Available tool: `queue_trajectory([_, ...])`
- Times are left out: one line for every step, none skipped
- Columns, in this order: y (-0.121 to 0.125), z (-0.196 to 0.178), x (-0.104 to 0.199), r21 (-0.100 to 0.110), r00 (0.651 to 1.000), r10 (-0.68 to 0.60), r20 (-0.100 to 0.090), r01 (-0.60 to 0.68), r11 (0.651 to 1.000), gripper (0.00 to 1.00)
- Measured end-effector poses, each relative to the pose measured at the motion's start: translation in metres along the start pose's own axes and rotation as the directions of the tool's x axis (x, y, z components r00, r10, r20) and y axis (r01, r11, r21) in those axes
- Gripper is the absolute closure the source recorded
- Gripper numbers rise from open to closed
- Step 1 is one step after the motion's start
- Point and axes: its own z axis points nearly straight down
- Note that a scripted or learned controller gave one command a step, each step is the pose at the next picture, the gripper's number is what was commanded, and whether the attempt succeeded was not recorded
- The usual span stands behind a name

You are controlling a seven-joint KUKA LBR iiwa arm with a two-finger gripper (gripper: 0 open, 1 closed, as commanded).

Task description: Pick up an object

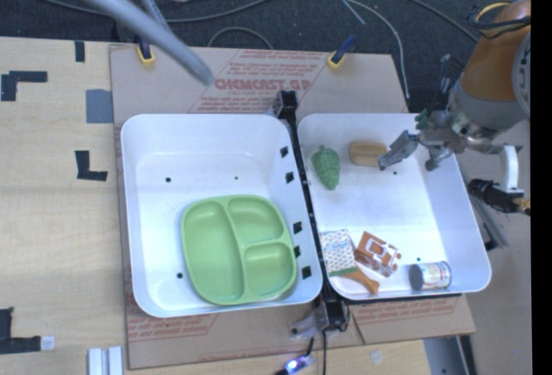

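Arm: from my remote seat I see the grey KUKA arm with its orange band reaching in from the right, its wrist hanging over the right bin's far right rim
Gripper: the dark two-finger gripper sits low over the far side of the shallow white right bin; two fingers show well apart, one pointing toward the tan piece, the other nearer the rim
Jaws: spread, with nothing between them that I can make out
Nearest object: a tan, rounded bread-like piece lies just beside the left fingertip; I cannot tell whether they touch
Green item: a dark green, leaf-shaped object rests near the divider between the bins, left of the tan piece
Near corner, right bin: a small patterned packet, an orange-and-white printed box, a small orange stick-like piece and a silvery can on its side sit clustered along the near wall
Left bin: the shallow white left bin holds a light green three-compartment plastic tray toward its near side
Bench: both bins sit on a printed cardboard sheet clipped at its far edge
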Motion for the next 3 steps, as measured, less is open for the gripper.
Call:
queue_trajectory([0.003, -0.008, 0.001, -0.012, 1.000, -0.004, 0.003, 0.004, 1.000, 0.00])
queue_trajectory([0.005, 0.040, 0.007, -0.008, 1.000, -0.004, 0.004, 0.004, 1.000, 0.00])
queue_trajectory([-0.006, 0.096, 0.004, -0.007, 1.000, -0.002, 0.004, 0.002, 1.000, 0.00])
